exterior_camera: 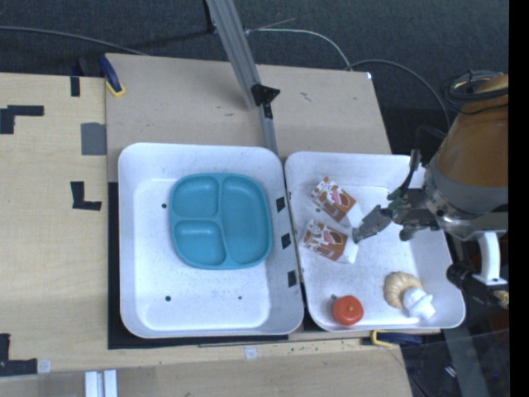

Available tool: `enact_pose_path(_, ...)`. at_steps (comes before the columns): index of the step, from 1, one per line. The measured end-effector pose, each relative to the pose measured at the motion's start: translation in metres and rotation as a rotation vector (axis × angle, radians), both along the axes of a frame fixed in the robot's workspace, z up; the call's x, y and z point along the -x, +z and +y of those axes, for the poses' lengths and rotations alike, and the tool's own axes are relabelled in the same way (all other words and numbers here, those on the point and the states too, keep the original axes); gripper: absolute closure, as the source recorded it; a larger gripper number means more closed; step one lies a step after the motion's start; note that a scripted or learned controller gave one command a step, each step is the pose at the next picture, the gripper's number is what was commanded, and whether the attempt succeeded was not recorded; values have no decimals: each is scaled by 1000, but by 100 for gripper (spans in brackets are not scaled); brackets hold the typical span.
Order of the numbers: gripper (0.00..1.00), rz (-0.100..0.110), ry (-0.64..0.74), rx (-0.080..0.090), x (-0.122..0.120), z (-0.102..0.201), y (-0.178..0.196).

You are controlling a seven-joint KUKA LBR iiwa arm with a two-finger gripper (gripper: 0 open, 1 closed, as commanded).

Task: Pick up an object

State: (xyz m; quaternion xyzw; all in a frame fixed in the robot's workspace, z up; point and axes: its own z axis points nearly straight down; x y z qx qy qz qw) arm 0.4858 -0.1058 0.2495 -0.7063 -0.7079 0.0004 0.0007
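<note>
- Grey two-finger gripper (369, 224) hangs low in the right white bin (380, 165), reaching for the red-and-white snack packet (326, 240) just beside its tip
- Whether it's spread or pinching, I cannot tell
- Left bin holds a blue divided plate (221, 220)

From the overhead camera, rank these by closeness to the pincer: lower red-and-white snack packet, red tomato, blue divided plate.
1. Lower red-and-white snack packet, right bin, just left of the pincer.
2. Red tomato, right bin's front edge, below the pincer.
3. Blue divided plate, left bin, far left.
</note>
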Motion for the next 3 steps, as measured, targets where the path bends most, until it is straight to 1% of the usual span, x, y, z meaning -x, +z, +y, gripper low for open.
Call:
enact_pose_path(1, 0, 0, 0, 0, 0, 0, 0)
enact_pose_path(2, 0, 6, 0, -1, -7, 6, -57)
enact_pose_path(3, 0, 8, -1, -1, -4, 8, -121)
